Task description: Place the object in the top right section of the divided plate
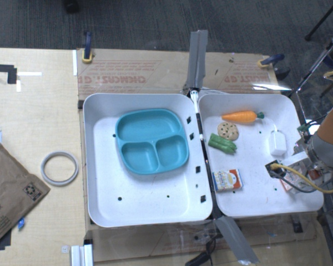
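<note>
Dark grey carpet floor (144, 15) lies beyond the pale wooden bench (33, 121).

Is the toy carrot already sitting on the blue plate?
No. The carrot lies in the right bin, while the blue plate sits in the left bin.

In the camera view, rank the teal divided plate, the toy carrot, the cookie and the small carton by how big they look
Largest to smallest as they look:
1. teal divided plate, by far
2. toy carrot and small carton: the carrot is longer, the carton squarer, and they look too alike to rank
3. cookie
</note>
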Tool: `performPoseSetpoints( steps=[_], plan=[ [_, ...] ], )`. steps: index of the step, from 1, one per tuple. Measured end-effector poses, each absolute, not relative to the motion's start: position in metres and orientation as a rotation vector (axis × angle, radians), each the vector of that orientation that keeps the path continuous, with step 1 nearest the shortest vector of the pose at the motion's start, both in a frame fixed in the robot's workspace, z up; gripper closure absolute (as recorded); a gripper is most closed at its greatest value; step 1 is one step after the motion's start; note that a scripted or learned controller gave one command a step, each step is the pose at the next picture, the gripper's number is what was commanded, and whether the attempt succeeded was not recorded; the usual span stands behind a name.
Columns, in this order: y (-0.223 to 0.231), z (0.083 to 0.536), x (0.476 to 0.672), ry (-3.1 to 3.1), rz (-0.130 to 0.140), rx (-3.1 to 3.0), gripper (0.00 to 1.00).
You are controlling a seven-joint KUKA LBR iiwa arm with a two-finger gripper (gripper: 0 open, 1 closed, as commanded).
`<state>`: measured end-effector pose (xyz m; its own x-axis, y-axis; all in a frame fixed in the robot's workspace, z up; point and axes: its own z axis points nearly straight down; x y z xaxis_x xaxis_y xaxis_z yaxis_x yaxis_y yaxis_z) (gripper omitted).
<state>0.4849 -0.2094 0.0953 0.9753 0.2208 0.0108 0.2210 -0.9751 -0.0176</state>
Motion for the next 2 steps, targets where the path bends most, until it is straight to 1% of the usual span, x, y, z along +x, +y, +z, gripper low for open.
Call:
performPoseSetpoints(
  steps=[2],
  plan=[
    [-0.2094, 0.0953, 0.4849, -0.347, -0.014, -3.104, 1.00]
  ],
)
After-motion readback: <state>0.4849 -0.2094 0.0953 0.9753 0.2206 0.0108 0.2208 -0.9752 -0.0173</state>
